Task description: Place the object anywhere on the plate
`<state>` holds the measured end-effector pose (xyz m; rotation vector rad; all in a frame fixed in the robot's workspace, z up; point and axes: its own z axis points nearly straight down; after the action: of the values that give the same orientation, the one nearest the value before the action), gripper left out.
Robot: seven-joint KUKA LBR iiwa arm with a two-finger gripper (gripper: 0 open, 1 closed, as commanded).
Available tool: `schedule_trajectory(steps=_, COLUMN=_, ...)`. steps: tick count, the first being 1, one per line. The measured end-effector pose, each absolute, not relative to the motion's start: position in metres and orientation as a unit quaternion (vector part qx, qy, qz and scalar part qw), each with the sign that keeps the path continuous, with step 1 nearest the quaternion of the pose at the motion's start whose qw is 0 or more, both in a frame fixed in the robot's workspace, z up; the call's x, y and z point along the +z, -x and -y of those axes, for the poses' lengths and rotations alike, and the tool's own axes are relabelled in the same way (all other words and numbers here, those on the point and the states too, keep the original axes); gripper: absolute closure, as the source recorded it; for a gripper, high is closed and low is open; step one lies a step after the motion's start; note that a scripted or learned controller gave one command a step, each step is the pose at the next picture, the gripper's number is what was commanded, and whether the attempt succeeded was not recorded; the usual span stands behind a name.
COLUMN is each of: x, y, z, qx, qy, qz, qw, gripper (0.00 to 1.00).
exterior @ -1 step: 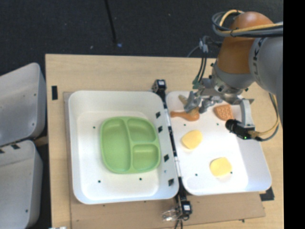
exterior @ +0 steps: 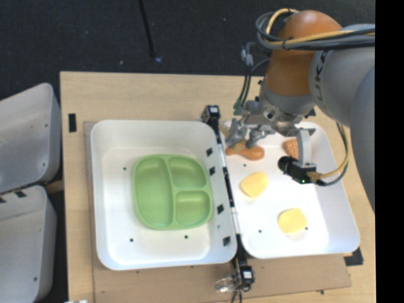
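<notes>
I had the claw [exterior: 247, 137] low over the orange piece [exterior: 246, 150] in the right bin's [exterior: 328, 232] far-left corner; whether it gripped, I couldn't tell. The plate [exterior: 172, 191] waited left.

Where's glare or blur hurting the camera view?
Camera view: the right bin floor is nearly blown out, weak shadows under the yellow pieces; green plate evenly lit, dividers clear; claw soft and cluttered against the orange piece; overall focus soft.
</notes>
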<state>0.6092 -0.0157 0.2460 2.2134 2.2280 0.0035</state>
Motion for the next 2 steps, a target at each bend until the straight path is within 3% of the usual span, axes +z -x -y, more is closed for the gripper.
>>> schedule_trajectory(steps=2, x=0.239, y=-0.599, z=-0.086, qx=0.0009, qy=-0.705, qz=-0.709, qw=0.0, gripper=1.0)
